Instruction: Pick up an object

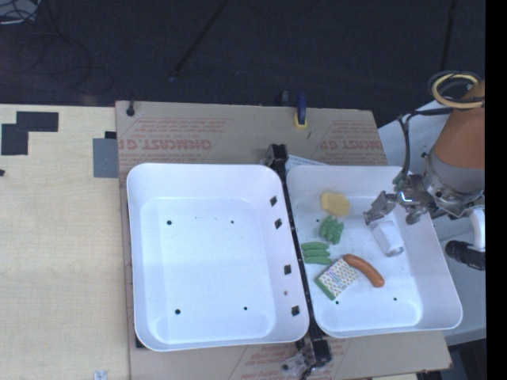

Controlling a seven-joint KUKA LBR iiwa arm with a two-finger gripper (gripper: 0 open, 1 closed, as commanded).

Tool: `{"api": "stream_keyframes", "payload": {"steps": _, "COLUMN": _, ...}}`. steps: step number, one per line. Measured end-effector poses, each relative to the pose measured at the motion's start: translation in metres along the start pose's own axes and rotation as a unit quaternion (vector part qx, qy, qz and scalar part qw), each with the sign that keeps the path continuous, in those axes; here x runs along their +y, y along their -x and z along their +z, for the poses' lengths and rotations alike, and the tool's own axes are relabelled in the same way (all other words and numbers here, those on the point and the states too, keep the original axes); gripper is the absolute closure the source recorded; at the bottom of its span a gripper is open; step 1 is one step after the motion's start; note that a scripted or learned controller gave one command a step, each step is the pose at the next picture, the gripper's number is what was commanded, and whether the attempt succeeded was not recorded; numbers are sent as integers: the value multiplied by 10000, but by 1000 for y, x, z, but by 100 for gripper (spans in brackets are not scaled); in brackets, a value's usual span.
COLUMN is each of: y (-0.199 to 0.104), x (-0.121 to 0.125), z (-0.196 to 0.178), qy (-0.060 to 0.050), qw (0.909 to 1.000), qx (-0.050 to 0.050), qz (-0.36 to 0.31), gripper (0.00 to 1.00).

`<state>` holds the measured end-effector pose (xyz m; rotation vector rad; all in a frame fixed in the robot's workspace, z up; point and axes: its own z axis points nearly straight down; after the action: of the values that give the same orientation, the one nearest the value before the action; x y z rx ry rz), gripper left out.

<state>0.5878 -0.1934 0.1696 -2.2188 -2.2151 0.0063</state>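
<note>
Your end effector (398, 204) hangs over the right bin's (432, 311) far right part. Just beneath it lies a white cylinder (388, 237). To its left, the yellow piece (335, 204), green pieces (331, 229), sausage (364, 270) and patterned packet (337, 278) crowd the floor. Farther left, the left bin (206, 267) gives you open floor.

Five items (343, 252) lie in the right bin (428, 311).
</note>
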Motion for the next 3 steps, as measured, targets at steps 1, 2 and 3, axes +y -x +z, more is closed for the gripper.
{"api": "stream_keyframes", "payload": {"steps": 1, "y": 20, "x": 58, "z": -93, "qy": 71, "qw": 10000, "qx": -28, "qz": -25, "gripper": 0}}
{"api": "stream_keyframes", "payload": {"steps": 2, "y": 19, "x": 21, "z": -53, "qy": 16, "qw": 10000, "qx": -6, "qz": -9, "gripper": 0}}
{"api": "stream_keyframes", "payload": {"steps": 3, "y": -8, "x": -14, "z": 61, "qy": 106, "qw": 9999, "qx": -39, "qz": -2, "gripper": 0}}
